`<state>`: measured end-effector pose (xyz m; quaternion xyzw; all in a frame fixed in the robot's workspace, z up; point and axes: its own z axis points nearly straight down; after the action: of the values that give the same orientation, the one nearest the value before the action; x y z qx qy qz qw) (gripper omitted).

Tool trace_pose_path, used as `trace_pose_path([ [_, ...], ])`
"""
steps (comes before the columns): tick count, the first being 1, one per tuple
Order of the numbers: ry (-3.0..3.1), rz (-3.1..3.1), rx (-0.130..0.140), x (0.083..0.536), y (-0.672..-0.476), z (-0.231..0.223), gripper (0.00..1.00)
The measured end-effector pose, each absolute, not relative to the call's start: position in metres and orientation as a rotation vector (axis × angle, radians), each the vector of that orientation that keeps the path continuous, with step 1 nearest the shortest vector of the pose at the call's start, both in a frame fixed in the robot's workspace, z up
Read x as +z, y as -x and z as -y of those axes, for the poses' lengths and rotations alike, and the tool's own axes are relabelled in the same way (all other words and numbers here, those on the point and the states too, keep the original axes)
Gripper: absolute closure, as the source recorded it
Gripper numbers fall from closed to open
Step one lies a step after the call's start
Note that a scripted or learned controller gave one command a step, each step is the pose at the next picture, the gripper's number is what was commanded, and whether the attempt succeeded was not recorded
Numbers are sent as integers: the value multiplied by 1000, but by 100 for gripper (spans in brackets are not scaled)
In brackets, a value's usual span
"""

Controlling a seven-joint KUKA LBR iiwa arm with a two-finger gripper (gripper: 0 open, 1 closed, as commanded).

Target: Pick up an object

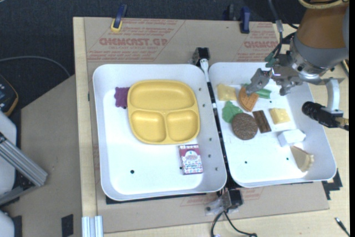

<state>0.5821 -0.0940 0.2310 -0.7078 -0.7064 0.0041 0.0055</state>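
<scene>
Orange piece (247, 100) under tool (273, 81)

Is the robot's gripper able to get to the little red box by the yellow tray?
Probably yes. The red box lies flat in the left bin, beside the yellow tray, nothing on top. The gripper hangs above the right bin.

End effector (273, 81) above right bin (327, 147) of food.

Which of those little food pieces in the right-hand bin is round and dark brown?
The brown cookie-like disc, just below the green piece. The others are yellow, orange, white or rectangular.
</scene>
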Motion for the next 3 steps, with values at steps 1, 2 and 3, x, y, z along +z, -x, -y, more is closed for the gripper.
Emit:
trace_pose_path([
  [1, 2220, 2220, 1, 237, -584, 94, 0],
  [2, 2219, 2216, 6, 192, -586, 100, 0],
  [3, 2217, 2216, 6, 148, -584, 94, 0],
])
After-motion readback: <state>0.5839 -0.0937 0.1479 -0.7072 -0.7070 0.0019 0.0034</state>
